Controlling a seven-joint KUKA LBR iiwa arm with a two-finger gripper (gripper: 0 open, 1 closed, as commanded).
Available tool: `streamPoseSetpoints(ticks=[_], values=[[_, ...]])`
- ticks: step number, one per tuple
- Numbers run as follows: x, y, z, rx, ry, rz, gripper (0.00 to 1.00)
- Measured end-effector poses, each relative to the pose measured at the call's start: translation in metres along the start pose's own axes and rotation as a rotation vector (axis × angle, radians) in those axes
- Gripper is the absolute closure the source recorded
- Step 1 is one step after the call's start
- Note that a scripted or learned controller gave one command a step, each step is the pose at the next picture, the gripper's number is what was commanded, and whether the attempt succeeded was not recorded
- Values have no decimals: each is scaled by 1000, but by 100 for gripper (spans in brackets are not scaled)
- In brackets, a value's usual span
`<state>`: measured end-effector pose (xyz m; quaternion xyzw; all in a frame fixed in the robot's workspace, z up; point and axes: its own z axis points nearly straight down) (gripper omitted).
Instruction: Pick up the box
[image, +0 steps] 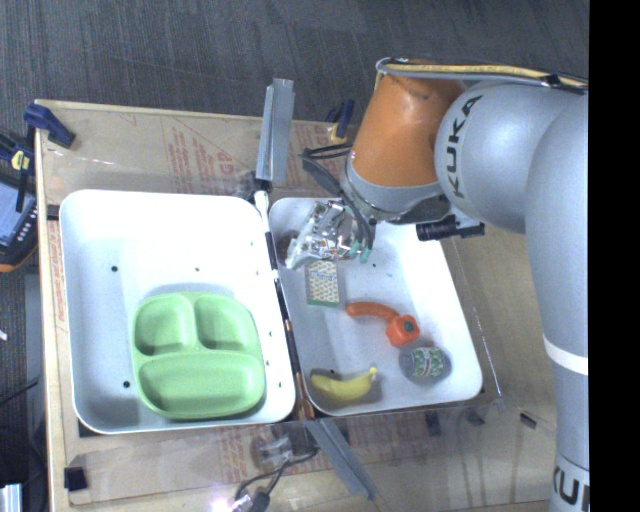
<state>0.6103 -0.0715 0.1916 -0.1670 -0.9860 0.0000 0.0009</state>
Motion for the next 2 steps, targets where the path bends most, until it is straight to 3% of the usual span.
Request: streamPoseSetpoints(ticks=[1, 2], values=[[80, 30, -83, 0, -5, -242, 100], [79, 30, -94, 0, -7, -244, 100]])
